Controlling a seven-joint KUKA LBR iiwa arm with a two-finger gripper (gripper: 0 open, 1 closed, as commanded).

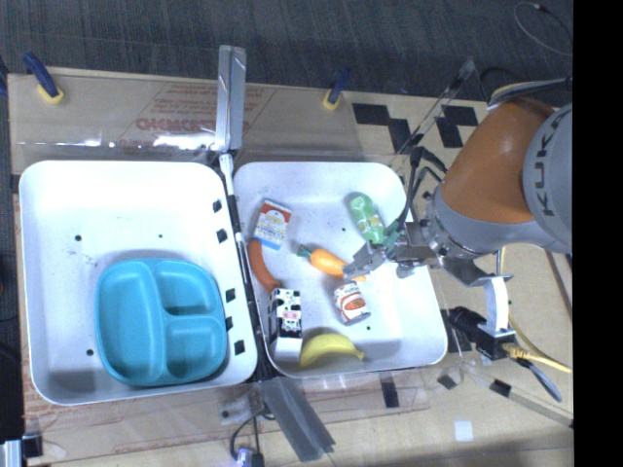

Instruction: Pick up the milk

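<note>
Left of the jaws (pixel 362 264), well apart, lies the milk (pixel 286 313); jaws' state unclear.

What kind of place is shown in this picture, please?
Most likely a robotics lab test bench, not a kitchen. A grey arm reaches over two white bins clamped to a board, toy foods such as a banana and a milk carton lie inside, and loose cables trail alongside.
</note>
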